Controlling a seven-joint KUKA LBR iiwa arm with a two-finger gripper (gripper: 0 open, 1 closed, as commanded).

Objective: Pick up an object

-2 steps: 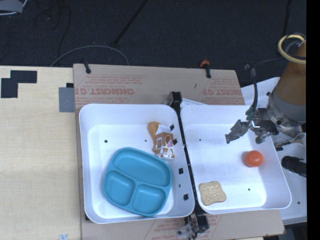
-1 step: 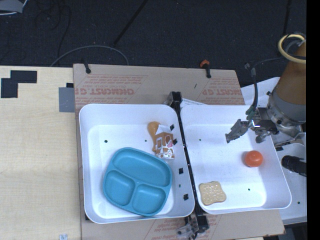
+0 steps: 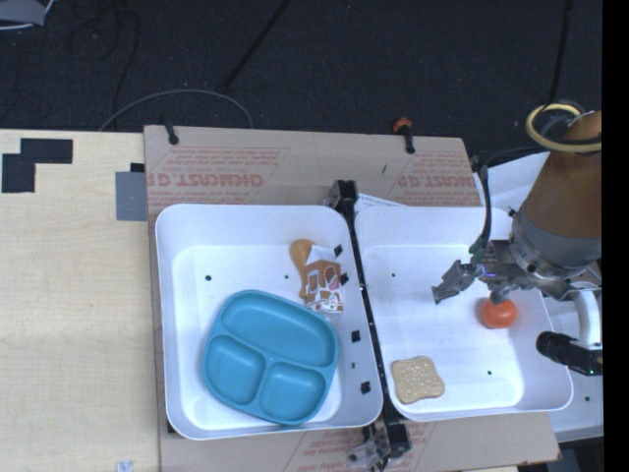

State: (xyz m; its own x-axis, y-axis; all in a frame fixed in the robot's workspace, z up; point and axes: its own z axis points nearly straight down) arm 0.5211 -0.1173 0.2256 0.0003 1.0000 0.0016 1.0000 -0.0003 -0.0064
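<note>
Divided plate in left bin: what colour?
Light blue, plain, no pattern. The divided plate shows clearly in the camera view, lying in the left bin.

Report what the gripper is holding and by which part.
Nothing shows between the fingers. The gripper hangs over the right bin, apart from the orange ball and the cracker.

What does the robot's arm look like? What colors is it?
The arm is big and round, grey near the bottom with an orange band higher up. A yellow-ringed cable loops at its top. The gripper is small, dark grey metal, with black cables running along it.
</note>
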